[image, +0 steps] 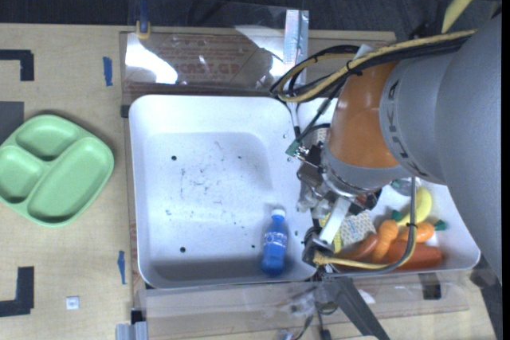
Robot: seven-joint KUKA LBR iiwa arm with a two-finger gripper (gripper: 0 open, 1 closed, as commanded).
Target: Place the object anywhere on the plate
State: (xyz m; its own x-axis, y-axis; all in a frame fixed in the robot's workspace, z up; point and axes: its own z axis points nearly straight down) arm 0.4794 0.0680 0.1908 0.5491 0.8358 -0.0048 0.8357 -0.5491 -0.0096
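Arm low over the right bin, nothing yet lifted for the green plate [54, 169].

You had the gripper [328, 228] among toy food [390, 239]; I could not tell its finger state. Confirm a firm hold, then carry far left, past the blue bottle [274, 243].

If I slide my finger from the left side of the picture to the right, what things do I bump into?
Green plate → left white bin → blue bottle lying in that bin → the arm's wrist → toy carrot → yellow banana.
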